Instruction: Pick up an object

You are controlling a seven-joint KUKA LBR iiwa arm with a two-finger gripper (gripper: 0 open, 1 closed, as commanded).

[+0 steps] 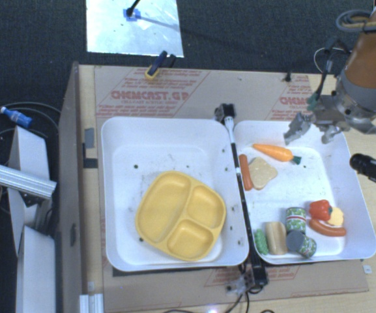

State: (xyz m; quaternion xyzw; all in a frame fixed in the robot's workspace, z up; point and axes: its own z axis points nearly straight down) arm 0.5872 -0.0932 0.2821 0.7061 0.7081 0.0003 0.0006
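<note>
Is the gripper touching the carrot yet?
Apart. The camera view shows the gripper hovering over the right bin's far edge, with bare white floor between it and the carrot.

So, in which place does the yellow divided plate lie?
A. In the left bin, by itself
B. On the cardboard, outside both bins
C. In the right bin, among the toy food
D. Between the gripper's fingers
A: the yellow divided plate lies flat in the left bin, while the carrot and the other toy food sit in the right bin.
</note>
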